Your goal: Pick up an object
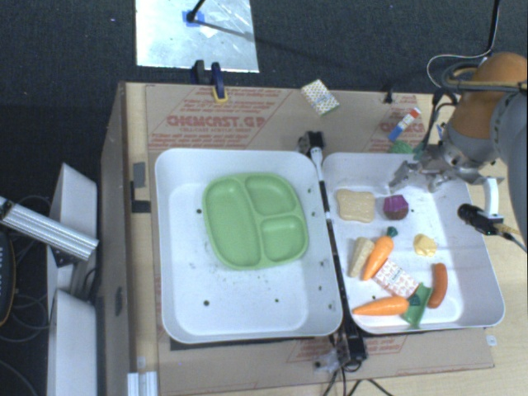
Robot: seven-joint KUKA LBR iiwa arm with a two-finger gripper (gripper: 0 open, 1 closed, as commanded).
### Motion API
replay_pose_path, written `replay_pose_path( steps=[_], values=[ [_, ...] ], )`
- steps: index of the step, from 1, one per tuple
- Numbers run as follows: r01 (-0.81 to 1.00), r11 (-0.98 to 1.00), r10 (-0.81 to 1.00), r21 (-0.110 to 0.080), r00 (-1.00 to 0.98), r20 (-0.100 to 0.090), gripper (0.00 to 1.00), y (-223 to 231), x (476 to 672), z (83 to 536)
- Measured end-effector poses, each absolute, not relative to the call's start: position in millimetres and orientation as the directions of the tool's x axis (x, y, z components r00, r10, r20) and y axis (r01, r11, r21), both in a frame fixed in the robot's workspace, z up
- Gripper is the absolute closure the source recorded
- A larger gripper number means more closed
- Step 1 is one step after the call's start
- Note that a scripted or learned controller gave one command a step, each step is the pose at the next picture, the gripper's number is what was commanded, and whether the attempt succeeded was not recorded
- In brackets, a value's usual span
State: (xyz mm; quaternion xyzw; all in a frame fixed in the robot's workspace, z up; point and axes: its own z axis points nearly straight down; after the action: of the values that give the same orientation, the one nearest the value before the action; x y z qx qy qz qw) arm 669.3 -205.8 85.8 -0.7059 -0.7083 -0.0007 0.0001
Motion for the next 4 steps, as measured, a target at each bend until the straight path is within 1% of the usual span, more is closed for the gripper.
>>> replay_pose_path(
  steps=[3, 4],
  values=[
    [1.000, 0.004, 1.000, 0.003, -0.003, -0.002, 0.00, -202.5, 669.2, 85.4],
    [1.000, 0.005, 1.000, 0.003, -0.005, -0.002, 0.00, -180.5, 669.2, 85.0]
  ],
)
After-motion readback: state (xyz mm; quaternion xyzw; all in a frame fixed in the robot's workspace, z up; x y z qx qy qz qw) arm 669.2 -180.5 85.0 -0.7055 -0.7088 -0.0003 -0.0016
